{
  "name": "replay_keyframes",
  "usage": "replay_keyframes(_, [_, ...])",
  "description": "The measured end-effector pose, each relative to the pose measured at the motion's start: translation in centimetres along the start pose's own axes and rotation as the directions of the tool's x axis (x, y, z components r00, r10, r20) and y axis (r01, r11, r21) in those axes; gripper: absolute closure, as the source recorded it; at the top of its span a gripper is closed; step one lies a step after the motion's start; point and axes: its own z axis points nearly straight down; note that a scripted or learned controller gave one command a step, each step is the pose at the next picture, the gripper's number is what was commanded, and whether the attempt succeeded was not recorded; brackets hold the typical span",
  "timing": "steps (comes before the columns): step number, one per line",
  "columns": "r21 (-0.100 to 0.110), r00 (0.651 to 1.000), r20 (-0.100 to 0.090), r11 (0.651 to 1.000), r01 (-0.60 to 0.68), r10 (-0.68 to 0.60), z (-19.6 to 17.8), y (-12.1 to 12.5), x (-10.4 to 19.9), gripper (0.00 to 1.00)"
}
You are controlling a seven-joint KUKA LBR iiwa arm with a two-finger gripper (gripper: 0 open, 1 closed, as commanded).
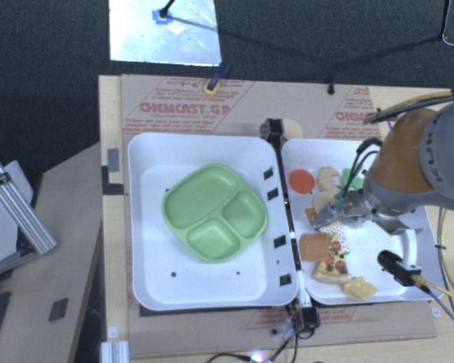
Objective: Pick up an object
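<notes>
My gripper (334,212) hangs low over the right bin (378,242), amid the toy food. Around it lie a red tomato slice (301,180), a pale round piece (329,178), a brown toast piece (315,246), a pizza slice (333,265) and a yellow cheese wedge (359,287). A green item (352,180) peeks out behind the wrist. The arm's orange band (401,153) covers the bin's right part. The fingertips sit over small pieces by the bin's left wall, and the wrist hides how they stand.
The left bin (155,165) holds a green sectioned plate (215,212). A black divider with clips (284,203) runs between the bins. A shiny metal sheet (164,21) lies behind the bench. A metal frame (15,210) stands at the left.
</notes>
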Motion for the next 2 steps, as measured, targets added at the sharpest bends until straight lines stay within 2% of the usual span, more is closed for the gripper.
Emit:
replay_keyframes(1, [0.000,1.000,0.003,1.000,0.000,0.000,-0.9,-0.1,-0.1,1.00])
replay_keyframes(2, [-0.004,1.000,0.005,1.000,0.003,-0.003,-6.9,0.4,0.6,1.00])
